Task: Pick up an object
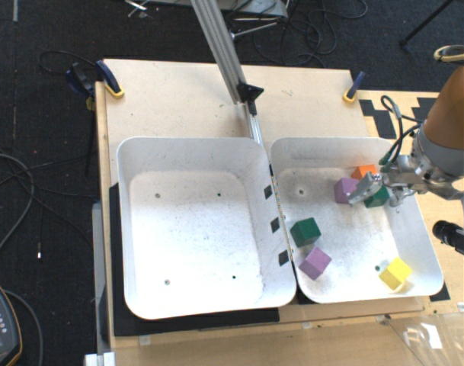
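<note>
I keep my end effector low at the three o'clock side of the right bin, among the purple cube, orange cube and dark green block, because this cluster offers targets, though I cannot tell its opening.

You are looking at a robotics lab or test cell, not a home or shop. A plain wooden desk sits in the middle of the frame on dark carpet, held by clamps at its upper corners. Loose black cables trail over the floor at the left and along the top. A slanted aluminium rail rises from the desk's upper middle. Black-and-white marker squares show at the upper right. Two white bins lie side by side, the right one holding small coloured blocks, and a grey-and-orange robot arm enters from the right edge.
</note>
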